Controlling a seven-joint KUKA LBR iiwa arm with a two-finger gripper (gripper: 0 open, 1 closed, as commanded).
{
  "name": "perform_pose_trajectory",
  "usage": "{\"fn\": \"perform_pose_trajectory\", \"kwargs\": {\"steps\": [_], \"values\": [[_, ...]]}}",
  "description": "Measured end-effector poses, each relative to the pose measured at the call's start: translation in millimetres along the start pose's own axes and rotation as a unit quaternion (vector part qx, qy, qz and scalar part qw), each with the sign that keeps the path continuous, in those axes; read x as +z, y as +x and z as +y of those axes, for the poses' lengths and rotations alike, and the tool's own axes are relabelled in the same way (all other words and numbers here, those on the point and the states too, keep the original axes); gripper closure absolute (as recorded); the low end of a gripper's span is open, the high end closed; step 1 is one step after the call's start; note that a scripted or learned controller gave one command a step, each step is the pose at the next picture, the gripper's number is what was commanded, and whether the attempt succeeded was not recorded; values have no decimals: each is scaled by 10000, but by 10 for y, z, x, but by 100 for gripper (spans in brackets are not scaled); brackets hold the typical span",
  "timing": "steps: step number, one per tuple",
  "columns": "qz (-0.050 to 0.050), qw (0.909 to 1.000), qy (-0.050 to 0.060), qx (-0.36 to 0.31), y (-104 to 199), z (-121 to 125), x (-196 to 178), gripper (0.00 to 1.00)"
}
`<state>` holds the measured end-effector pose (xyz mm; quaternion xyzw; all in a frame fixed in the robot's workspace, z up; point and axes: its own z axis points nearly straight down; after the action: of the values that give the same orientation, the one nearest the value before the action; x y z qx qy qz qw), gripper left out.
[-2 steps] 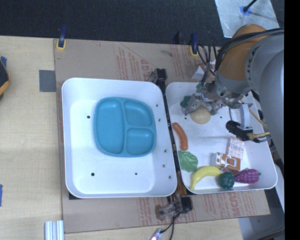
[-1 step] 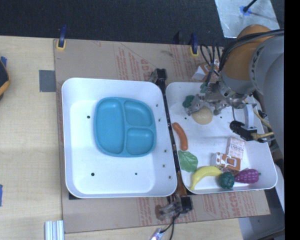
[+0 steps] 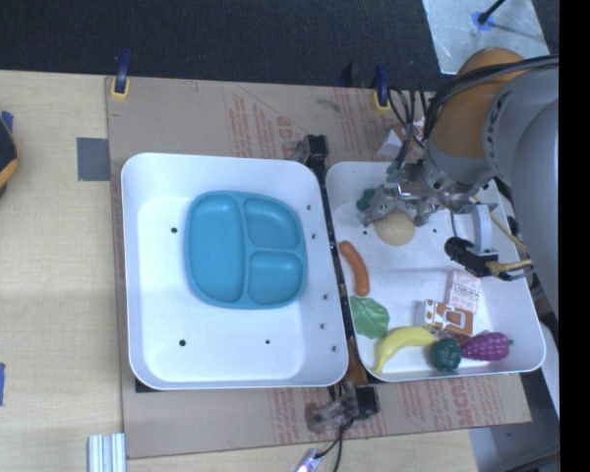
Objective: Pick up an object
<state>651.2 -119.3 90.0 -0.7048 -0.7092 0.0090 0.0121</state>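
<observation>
The grey arm [image 3: 516,116] with its orange band is reaching in from the right and hanging over the far part of the right bin [image 3: 531,313]. Its hand [image 3: 401,203] is sitting low over a pale, roundish object [image 3: 394,230], possibly a toy potato or bread roll, which is lying just below the hand's tip; whether the hand is open or closed cannot be told from this angle, and nothing is showing clearly between its parts. Nearer the camera in the same bin, an orange-red sausage [image 3: 354,267] is lying along the left wall, a green leaf [image 3: 370,316] is sitting just below it, and a yellow banana [image 3: 401,345], a dark green ball-like piece [image 3: 444,355] and a purple grape bunch [image 3: 485,345] are lining the near edge. A small printed box [image 3: 454,308] is resting above them. In the left bin [image 3: 147,264], a blue divided plate [image 3: 246,249] is lying flat on the surface of the bin floor.
</observation>
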Motion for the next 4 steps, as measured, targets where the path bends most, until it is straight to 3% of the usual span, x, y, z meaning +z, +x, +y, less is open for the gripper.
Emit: {"fn": "perform_pose_trajectory", "kwargs": {"steps": [1, 2, 3, 4], "values": [[-23, 9999, -122, 4, 143, 47, -17, 0], [-26, 9999, -141, 20, -126, 48, -24, 0], [-20, 9999, -127, 5, 83, 49, -20, 0], [-25, 9999, -141, 19, -253, 48, -26, 0]]}}
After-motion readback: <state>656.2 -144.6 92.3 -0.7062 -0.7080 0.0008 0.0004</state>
